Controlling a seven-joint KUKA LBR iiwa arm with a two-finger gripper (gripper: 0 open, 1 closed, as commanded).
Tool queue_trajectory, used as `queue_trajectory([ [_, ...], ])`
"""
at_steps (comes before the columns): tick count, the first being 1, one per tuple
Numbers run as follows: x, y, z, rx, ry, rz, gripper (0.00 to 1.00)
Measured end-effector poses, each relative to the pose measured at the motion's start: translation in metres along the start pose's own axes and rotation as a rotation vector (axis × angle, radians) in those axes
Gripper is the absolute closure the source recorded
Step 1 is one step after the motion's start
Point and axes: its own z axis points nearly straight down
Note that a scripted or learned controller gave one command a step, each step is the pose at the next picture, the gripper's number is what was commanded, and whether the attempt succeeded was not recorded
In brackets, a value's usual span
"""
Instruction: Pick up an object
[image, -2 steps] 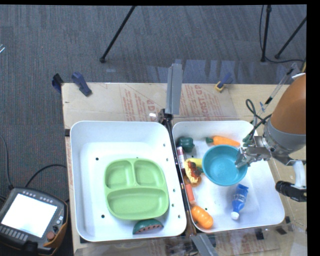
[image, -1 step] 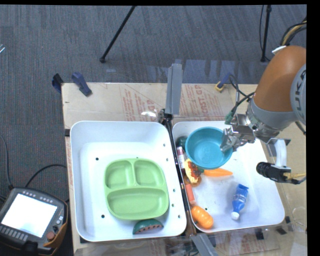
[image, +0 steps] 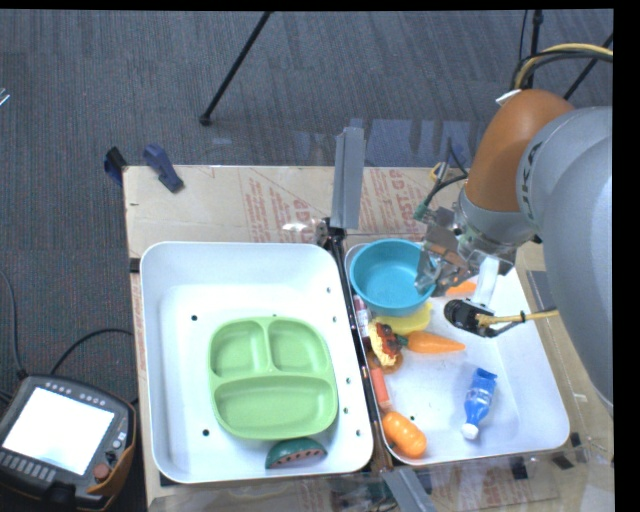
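A blue bowl (image: 388, 278) sits tilted at the back left of the right bin (image: 532, 405), resting partly on a yellow object (image: 410, 321). My gripper (image: 435, 272) is right at the bowl's right rim, reaching down from the grey and orange arm. The view does not show whether it grips the rim. In front of the bowl lie an orange carrot (image: 436, 344), a brown and yellow toy (image: 385, 346), a red pen (image: 379, 386), an orange fruit (image: 404, 432) and a blue bottle (image: 479, 398).
The left bin (image: 165, 300) holds a green divided plate (image: 272, 378) and a watermelon slice (image: 296, 454) at its front edge. A grey upright post (image: 347, 180) stands behind the bins' divider. The right bin's floor near the bottle is bare.
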Motion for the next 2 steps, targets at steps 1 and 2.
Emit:
queue_trajectory([
  [1,0.03,0.013,0.013,0.0,0.0,0.367,1.0],
  [2,-0.03,-0.024,0.034,0.001,0.001,0.48,1.0],
])
